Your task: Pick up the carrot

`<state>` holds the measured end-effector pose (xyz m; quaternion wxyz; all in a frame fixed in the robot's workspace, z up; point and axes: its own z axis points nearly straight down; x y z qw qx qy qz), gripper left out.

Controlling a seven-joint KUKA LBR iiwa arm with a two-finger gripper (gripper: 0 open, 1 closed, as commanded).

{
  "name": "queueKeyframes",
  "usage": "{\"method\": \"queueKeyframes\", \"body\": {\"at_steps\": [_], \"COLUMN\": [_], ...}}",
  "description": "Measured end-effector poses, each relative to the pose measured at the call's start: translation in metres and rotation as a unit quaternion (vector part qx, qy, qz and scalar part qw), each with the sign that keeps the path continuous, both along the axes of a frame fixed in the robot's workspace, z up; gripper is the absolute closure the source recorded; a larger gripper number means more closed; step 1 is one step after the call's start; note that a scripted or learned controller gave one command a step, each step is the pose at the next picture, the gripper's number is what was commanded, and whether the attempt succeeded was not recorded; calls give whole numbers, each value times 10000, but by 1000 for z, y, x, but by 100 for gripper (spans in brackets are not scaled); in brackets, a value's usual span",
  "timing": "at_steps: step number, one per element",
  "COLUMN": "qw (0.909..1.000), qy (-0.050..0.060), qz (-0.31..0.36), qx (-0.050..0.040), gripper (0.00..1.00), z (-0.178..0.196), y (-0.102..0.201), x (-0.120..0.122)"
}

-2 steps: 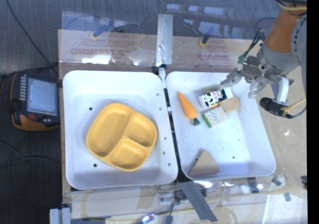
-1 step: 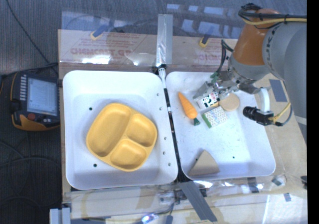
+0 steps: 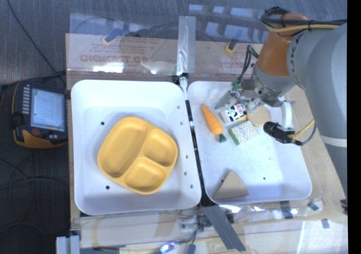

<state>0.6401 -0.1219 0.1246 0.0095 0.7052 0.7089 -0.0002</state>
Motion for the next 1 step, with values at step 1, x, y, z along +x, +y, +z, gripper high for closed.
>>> {"method": "queueKeyframes", "body": {"at_steps": [1], "qw": [9979], "qy": [74], "qz": [-646], "qx": [70], "gripper": [0], "z": [58], "y": [103], "x": [-31]}}
